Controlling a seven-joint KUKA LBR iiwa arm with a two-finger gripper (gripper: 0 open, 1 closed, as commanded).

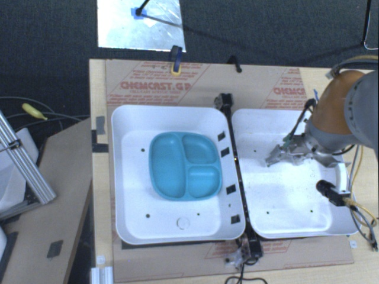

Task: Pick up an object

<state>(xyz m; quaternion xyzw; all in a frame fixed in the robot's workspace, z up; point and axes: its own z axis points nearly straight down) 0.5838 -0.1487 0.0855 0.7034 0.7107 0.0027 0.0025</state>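
End effector (273, 157): seen low over right bin (260, 218) floor; finger spread could not be told; nothing seen held | Blue divided plate (183, 164): lay in left bin (127, 218).

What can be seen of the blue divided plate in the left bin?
The blue divided plate is light blue, smooth and plastic-looking, with rounded corners and three compartments: one long one on its left, two smaller on its right. It lies flat, face up, slightly rotated, near the middle of the left bin, on its floor. Nothing rests in it.

Two white bins (127, 158) side by side — cardboard sheet (154, 84), foil square (139, 16)
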